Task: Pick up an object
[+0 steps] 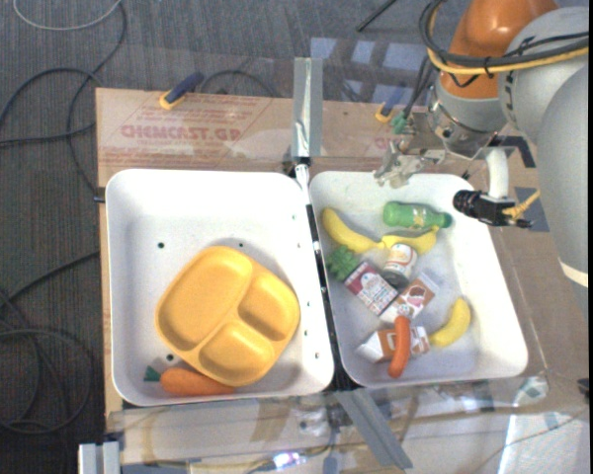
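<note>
Arm is reaching in from upper right of frame, gripper (399, 169) hovering over the back rim of the right bin (504, 294). Jaws: looking slightly apart with nothing between them, so nothing is being carried.

Candidates are all sitting in the right bin: green bottle (415, 214) lying on its side nearest the gripper, a banana (346, 233) just left of it, small cartons (376, 289) clustered mid-bin, a red sausage-like piece (401, 344) and a second banana (455, 324) toward lower right. Clutter is tight in the middle, so edge items are looking like easier picks.

Left bin (138, 215) is holding a yellow divided tray (229, 314) with a carrot (190, 383) tucked under its lower-left edge. My read: pre-grasp stage, descent not yet started.
</note>
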Motion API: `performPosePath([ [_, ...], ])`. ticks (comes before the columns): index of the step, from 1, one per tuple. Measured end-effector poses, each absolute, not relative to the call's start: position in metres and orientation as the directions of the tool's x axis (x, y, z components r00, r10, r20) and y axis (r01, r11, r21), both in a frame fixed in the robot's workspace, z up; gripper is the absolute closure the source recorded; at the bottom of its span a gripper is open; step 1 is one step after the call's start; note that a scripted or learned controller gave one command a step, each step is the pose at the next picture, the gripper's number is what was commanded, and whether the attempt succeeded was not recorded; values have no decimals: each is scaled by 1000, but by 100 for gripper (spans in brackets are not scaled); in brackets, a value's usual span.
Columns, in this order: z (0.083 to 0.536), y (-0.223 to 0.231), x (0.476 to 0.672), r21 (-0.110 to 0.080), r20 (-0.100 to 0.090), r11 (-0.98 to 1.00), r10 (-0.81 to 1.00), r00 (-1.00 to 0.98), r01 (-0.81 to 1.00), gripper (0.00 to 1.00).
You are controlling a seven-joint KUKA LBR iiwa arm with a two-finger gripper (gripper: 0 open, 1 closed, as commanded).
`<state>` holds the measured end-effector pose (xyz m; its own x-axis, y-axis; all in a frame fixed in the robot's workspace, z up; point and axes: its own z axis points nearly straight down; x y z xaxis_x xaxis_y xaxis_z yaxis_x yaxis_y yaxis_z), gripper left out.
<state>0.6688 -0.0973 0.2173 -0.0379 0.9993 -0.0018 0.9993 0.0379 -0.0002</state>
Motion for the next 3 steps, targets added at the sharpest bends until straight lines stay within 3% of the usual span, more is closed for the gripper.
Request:
performPosePath([
  [1,156,-119,662,-2,-3,103,995,-103,995,100],
  [2,156,-119,663,-2,-3,103,995,-103,995,0],
  [3,88,-157,627,7,-2,64,998,-64,998,0],
])
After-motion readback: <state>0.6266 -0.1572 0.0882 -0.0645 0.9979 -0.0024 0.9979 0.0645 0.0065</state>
